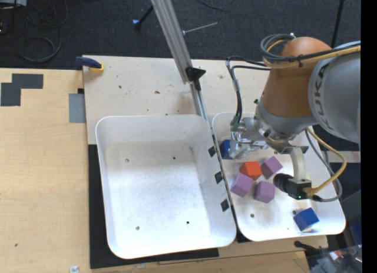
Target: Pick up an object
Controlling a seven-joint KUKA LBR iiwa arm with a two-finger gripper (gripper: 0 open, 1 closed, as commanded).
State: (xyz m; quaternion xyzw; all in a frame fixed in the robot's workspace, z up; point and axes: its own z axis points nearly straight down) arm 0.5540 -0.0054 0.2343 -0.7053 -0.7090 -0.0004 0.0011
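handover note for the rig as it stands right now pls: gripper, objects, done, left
Gripper: low over the right bin's upper left corner; open or shut can't be told from this view, and nothing is seen held.
Objects, all in the right bin: orange block, three purple blocks clustered around it, one blue block at the near right, another blue block beside the gripper.
Left bin: no blocks.
Done: no pick visible.
Left: grasp and lift one object.

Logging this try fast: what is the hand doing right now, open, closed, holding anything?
Hand: low in the right bin, beside a blue block; open or closed cannot be told.
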